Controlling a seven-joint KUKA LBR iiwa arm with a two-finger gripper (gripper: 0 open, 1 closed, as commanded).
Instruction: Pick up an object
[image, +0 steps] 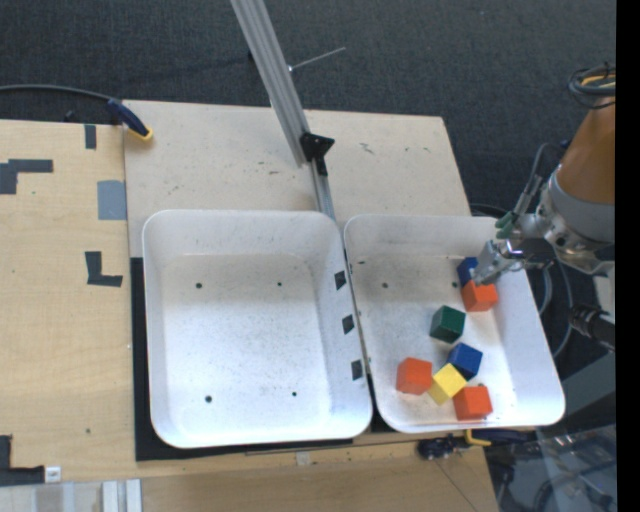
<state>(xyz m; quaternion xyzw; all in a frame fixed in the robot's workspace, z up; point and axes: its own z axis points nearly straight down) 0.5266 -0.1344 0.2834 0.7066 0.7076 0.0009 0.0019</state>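
Dark grey carpet surrounds a pale wooden bench (250, 170) that bears two shallow white plastic bins side by side — the left bin (160, 300) and the right bin (400, 250) meet along a shared edge marked with small dark tabs. A slanted grey metal rail (280, 80) runs from the far side down to the gap between them. Reaching in from the right, the grey arm with its orange band (590, 160) brings the two-finger gripper (492, 262) over the far right part of the right bin; whether it is closed or apart cannot be told at this size. Just beneath its tip sit a small blue cube (466, 270) and, touching it on the near side, an orange cube (480, 296). Nearer in the same bin lie a dark green cube (447, 323), a second blue cube (465, 358), an orange-red cube (414, 376), a yellow cube (448, 383) and another orange cube (472, 401) — the last four clustered close together.
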